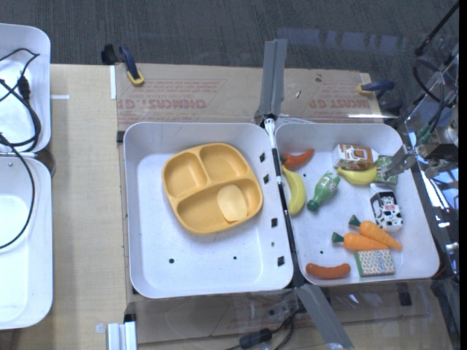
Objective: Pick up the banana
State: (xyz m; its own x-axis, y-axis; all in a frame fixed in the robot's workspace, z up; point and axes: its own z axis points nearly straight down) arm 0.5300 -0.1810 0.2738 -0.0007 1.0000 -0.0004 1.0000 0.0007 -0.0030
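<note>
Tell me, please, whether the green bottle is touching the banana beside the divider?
Apart. The camera view shows a strip of white bin floor between the green bottle and the banana along the divider.

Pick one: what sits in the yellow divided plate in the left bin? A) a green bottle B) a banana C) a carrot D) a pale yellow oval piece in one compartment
D: the yellow divided plate in the left bin holds a pale yellow oval piece in its lower right compartment, while the bananas, carrots and green bottle all lie in the right bin.
</note>
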